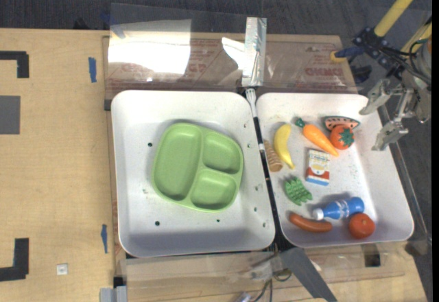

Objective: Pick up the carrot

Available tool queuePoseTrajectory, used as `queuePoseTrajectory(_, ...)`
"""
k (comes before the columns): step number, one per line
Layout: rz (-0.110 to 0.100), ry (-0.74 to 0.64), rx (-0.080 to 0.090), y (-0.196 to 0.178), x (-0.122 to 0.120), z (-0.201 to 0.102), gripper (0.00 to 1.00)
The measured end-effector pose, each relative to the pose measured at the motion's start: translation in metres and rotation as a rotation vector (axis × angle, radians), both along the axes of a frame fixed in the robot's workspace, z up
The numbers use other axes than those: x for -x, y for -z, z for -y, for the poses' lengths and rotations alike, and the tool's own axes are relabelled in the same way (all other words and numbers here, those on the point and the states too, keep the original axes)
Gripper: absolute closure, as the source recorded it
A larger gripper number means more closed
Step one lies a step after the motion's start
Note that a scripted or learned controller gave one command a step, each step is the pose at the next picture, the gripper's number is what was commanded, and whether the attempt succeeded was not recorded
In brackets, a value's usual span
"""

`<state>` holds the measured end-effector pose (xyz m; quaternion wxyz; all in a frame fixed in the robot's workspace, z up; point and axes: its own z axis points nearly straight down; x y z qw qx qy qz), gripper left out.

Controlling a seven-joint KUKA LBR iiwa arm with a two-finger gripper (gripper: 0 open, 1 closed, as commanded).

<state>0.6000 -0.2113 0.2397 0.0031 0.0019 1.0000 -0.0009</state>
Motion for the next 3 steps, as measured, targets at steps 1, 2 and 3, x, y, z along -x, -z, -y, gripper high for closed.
queuePoseTrajectory(1,-0.008,-0.080,-0.005,0.088,-0.002,-0.049,0.00)
queuePoseTrajectory(2,0.012,-0.005,0.003,0.141,-0.019,-0.067,0.00)
queuePoseTrajectory(3,0.036,-0.007,0.005,0.125,-0.025,-0.068,1.00)
